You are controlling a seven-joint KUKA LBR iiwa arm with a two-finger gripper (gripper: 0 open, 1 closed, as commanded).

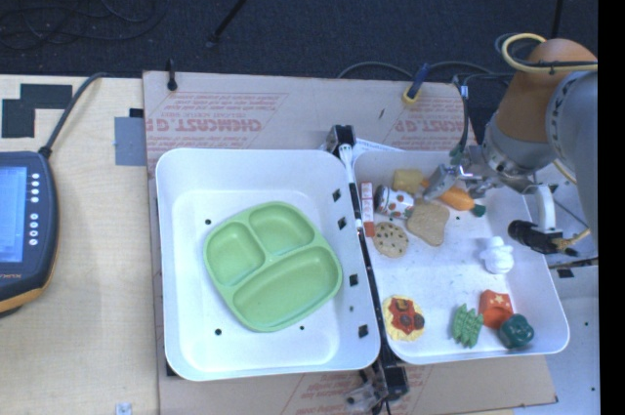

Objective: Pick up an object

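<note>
While our tool (457, 177) hangs at the right bin's (547, 286) 1 o'clock, just over an orange piece (456, 199), we honestly can't tell its state. Looks like nothing's lifted yet, so the pick's still ahead.

Green divided plate (272, 264) in white bin (186, 325); brown speckled cookie (391, 238); red pepper (496, 306).

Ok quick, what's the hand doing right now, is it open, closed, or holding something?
Hand: low over the right bin, by an orange toy; whether it is open, closed or holding anything cannot be told.
</note>
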